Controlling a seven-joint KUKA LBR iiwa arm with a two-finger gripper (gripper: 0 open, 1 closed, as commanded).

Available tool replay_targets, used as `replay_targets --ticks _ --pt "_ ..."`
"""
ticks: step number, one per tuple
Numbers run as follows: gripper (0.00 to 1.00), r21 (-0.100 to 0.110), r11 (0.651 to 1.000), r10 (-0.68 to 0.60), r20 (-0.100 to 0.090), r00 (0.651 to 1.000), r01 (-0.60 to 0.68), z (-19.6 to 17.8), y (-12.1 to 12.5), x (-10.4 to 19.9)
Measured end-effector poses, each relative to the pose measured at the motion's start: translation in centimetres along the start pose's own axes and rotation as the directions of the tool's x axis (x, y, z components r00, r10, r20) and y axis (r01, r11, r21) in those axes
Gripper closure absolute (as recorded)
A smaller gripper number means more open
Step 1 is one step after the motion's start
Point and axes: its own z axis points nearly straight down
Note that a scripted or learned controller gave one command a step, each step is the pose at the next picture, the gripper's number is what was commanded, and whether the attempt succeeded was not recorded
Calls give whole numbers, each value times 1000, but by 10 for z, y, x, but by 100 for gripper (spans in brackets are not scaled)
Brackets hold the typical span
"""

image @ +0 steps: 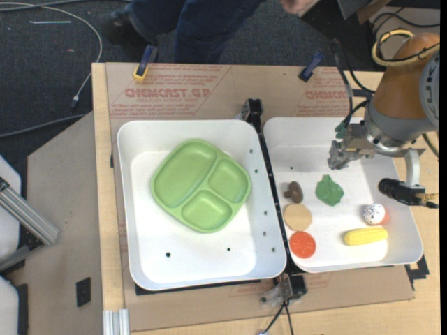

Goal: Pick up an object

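A cardboard-topped surface (209, 89) stands on dark carpet and carries two white bins side by side. The left bin (140, 257) holds a green divided plate (201, 185). The right bin (279, 135) holds a green leafy piece (329, 190), a small brown item (294, 191), a tan disc (298, 217), an orange-red round piece (302, 243), a yellow corn-like piece (365, 236) and a small white speckled ball (374, 214). The pincer (340, 158) hangs over the right bin, just above the leafy piece, pinching nothing; whether it is spread or pressed together I cannot tell.

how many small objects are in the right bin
6: brown piece, tan disc and orange disc along its left side; green piece mid-bin; spotted ball and yellow piece right. The arm may hide more.
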Motion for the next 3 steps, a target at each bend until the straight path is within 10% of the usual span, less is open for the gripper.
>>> replay_targets --ticks 1,3 --pt "100 0 1000 -1 0 1000 1 -65 2 -1" --pt "100 10 1000 -4 -5 1000 4 -52 -4 45"
